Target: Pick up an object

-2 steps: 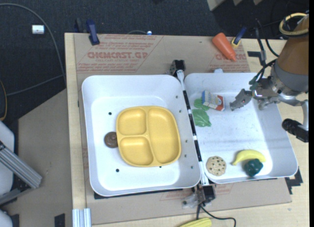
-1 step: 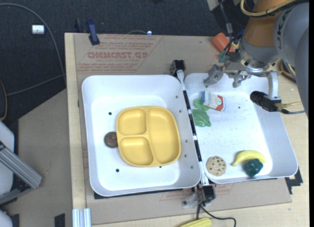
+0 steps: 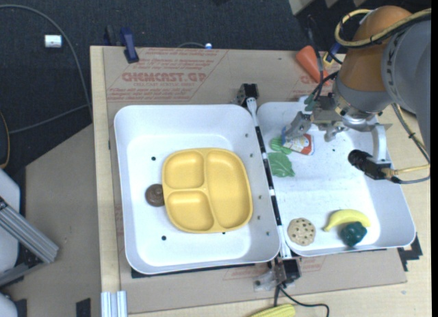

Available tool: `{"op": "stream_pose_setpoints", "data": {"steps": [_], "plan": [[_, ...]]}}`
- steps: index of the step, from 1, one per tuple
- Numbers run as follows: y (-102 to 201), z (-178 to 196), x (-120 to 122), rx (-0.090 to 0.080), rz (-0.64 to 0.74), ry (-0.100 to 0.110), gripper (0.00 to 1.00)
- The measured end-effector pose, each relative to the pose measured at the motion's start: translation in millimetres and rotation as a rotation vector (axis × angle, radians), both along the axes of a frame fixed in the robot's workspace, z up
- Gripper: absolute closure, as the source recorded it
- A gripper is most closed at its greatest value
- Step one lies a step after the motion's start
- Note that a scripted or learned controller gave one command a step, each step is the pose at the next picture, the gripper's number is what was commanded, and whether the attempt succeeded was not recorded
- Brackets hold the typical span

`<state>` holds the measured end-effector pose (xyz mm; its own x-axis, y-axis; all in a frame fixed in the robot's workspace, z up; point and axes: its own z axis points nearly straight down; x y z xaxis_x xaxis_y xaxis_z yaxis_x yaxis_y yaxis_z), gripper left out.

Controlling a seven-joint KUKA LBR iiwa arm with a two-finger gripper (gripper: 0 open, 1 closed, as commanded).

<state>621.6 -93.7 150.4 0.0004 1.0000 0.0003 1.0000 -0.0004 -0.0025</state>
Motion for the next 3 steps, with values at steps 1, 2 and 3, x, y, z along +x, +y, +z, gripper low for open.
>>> {"op": "stream_pose_setpoints", "data": {"steps": [1, 2, 3], "plan": [[-64.2, -1.5, -143.7, -0.001, -0.004, 0.000, 0.00], [-38.3, 62.3, -82.5, -0.001, 0.002, -0.004, 0.00], [-66.7, -66.1, -142.9, 0.000, -0.001, -0.002, 0.00]]}}
